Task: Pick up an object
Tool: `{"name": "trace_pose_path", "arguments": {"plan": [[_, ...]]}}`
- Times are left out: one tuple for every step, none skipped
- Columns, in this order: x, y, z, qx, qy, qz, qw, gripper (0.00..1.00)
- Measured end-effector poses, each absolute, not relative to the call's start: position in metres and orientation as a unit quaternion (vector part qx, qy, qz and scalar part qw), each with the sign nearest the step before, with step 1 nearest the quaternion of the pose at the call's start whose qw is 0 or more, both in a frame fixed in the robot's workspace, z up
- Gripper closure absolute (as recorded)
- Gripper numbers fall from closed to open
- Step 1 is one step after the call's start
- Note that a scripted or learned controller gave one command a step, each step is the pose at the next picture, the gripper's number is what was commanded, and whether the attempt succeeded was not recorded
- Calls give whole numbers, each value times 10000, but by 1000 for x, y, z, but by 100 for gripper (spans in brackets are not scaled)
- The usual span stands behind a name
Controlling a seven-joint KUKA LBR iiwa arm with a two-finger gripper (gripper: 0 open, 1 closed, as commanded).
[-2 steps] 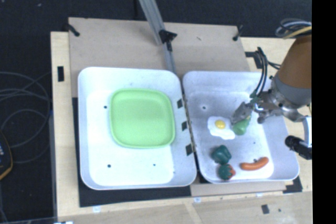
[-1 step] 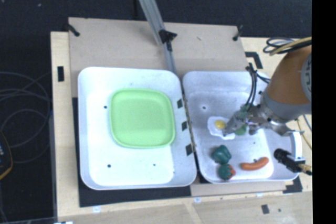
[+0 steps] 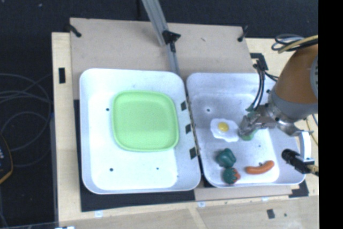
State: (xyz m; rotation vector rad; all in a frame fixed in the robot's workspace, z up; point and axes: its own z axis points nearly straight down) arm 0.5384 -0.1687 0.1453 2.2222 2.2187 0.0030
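In the right bin [image 3: 214, 91] lie a toy fried egg [image 3: 223, 128], a green pepper-like toy [image 3: 225, 156], a small red and green toy [image 3: 231, 174] and an orange-red sausage [image 3: 259, 168]. My gripper [image 3: 247, 130] is low in this bin, just right of the egg, over a small green thing [image 3: 247, 136] that peeks out beneath it. The view does not resolve the state of the gripper or whether it holds the green thing.
The left bin [image 3: 96, 115] holds a light green square plate [image 3: 144, 120]. A grey pole [image 3: 153, 5] slants down to the bins' shared back edge. The arm's orange band [image 3: 297, 75] hangs over the right bin's right side. Cables lie left of the bench.
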Motion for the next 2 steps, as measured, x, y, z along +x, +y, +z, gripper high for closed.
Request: {"name": "trace_pose_path", "arguments": {"plan": [[541, -177, 191, 7074, 7068, 12, 21, 100], [542, -177, 219, 7071, 7071, 10, 13, 100]]}}
